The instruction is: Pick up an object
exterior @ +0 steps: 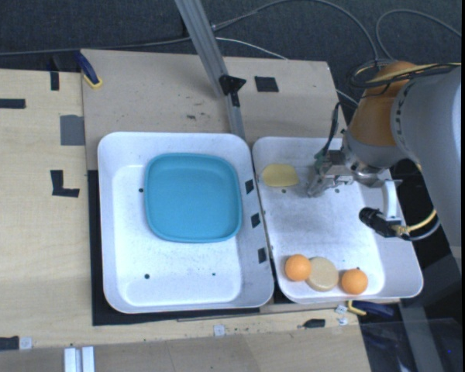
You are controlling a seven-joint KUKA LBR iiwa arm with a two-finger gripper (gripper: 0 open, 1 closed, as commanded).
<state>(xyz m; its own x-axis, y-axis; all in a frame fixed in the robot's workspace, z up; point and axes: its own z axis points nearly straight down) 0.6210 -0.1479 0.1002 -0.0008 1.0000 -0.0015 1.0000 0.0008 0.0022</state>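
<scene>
In the right bin [325, 223] a pale yellow flat object [280, 176] lies near the far left corner. Along the near edge sit an orange ball [297, 267], a beige round piece [322, 273] and a second orange ball [354, 281]. My gripper [322, 184] hangs low over the far part of this bin, just right of the yellow object, about a finger's width from it. Nothing shows between the fingers.
A blue square plate [193, 197] lies in the left bin [124, 277]. A slanted metal pole [209, 49] rises behind the bins. The arm's orange band [372, 118] and grey body fill the right side above the right bin.
</scene>
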